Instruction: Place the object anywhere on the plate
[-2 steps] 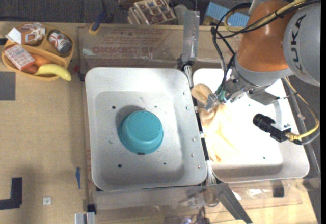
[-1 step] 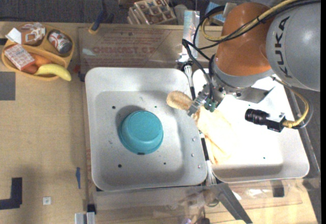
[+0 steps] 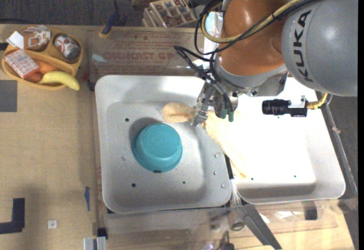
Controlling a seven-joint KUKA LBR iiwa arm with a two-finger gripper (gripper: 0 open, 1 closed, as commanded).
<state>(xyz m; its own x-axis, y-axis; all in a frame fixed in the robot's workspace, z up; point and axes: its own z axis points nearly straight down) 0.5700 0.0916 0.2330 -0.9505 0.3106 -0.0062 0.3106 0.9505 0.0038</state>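
A round teal plate [image 3: 158,147] lies in the middle of the left white bin [image 3: 114,129]. A tan, bread-like object [image 3: 175,111] rests on the bin floor just beyond the plate's far right edge. My gripper [image 3: 201,113] hangs low over the left bin's right side, right beside that object's right end and apart from the plate. Whether it touches the object is unclear. The grey arm with its orange band [image 3: 253,27] covers the far part of the right bin.
A pale yellowish soft shape [image 3: 227,144] lies across the divide between the left bin and the right bin [image 3: 290,186]. A yellow tray [image 3: 40,64] with toy food, including a banana, sits on the bench at far left. Boxes and cables stand behind the bench.
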